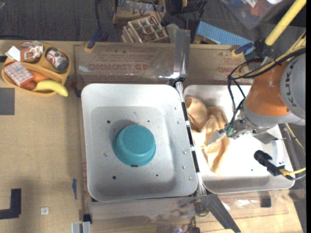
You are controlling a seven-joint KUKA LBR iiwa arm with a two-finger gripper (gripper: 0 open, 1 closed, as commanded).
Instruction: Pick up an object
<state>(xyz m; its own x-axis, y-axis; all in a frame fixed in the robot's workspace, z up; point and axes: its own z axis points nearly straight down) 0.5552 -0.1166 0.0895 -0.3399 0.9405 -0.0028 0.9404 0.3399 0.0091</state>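
We count two white plastic bins. One round teal bowl (135, 145) sits upside down in the left bin (92, 106). One crumpled tan cloth (210, 130) lies in the right bin (238, 176), pinched in the gripper (227, 131) jaws.

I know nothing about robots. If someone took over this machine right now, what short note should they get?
End effector: low in the right bin, at the tan cloth; a fold looks pinched and drawn toward it, but a firm hold cannot be confirmed.
Things: the cloth lies bunched along that bin's left side; the teal bowl sits upside down, mid left bin, apart from the arm.
Done: arm has reached the cloth.
Left: lift it clear and check it comes up.
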